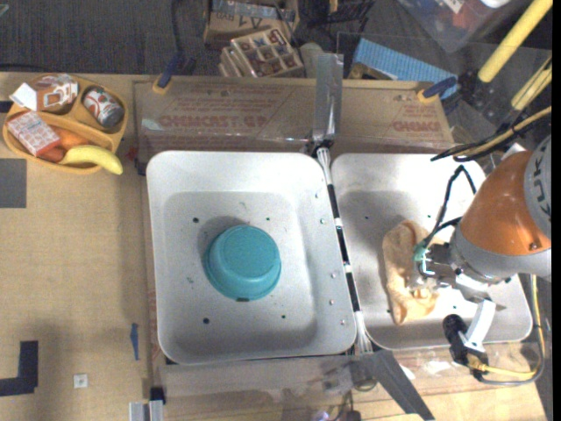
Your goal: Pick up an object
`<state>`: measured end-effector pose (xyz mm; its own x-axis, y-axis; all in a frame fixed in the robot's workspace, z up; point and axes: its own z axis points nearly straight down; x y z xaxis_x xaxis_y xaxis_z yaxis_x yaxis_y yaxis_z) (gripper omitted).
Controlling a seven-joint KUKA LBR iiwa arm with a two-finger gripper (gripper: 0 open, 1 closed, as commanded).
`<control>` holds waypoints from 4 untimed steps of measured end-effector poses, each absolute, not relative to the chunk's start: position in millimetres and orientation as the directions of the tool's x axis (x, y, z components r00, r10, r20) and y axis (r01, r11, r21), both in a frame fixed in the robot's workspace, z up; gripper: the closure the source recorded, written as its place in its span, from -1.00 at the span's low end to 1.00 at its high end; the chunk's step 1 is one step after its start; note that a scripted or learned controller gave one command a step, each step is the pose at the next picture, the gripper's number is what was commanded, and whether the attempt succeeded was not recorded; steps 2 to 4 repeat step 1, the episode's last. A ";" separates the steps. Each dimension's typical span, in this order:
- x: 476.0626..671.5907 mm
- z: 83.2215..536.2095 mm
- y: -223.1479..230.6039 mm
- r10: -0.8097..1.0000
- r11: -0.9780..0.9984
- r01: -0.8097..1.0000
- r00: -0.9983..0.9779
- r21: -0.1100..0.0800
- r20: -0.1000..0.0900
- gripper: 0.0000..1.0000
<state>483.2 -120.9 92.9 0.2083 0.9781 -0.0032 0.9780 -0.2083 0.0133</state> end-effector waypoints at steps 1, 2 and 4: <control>530.7 215.5 -105.0 0.981 -0.196 0.981 0.196 -0.001 -0.001 1.00; 530.7 215.5 -105.0 0.981 -0.196 0.981 0.196 -0.001 -0.001 1.00; 530.7 215.5 -105.0 0.981 -0.196 0.981 0.196 -0.001 -0.001 1.00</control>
